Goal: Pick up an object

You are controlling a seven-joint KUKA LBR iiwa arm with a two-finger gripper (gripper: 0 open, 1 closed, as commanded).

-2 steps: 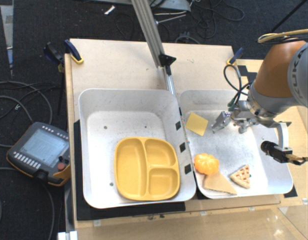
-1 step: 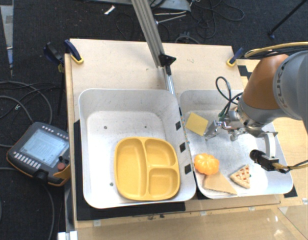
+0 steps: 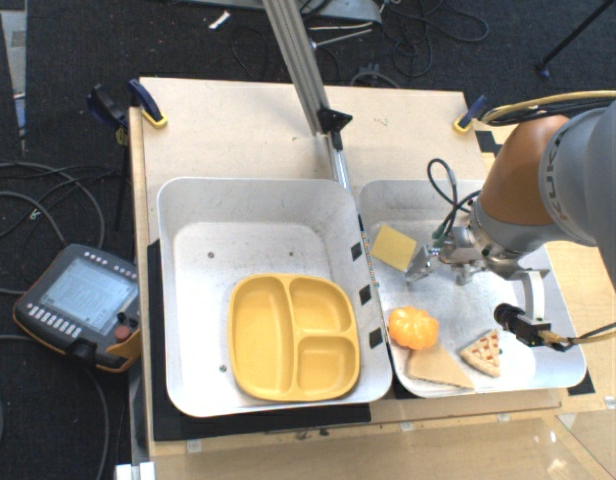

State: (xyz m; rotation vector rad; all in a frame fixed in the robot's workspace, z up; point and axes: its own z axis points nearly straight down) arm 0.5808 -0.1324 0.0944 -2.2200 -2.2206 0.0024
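Four items in right bin (image 3: 563,373); hand (image 3: 431,259) beside cheese block (image 3: 393,247).

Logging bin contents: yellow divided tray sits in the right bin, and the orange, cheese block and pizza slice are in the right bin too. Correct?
Not quite. The camera view shows the yellow divided tray in the left bin. The orange, cheese block and pizza slice are in the right bin, as you said.
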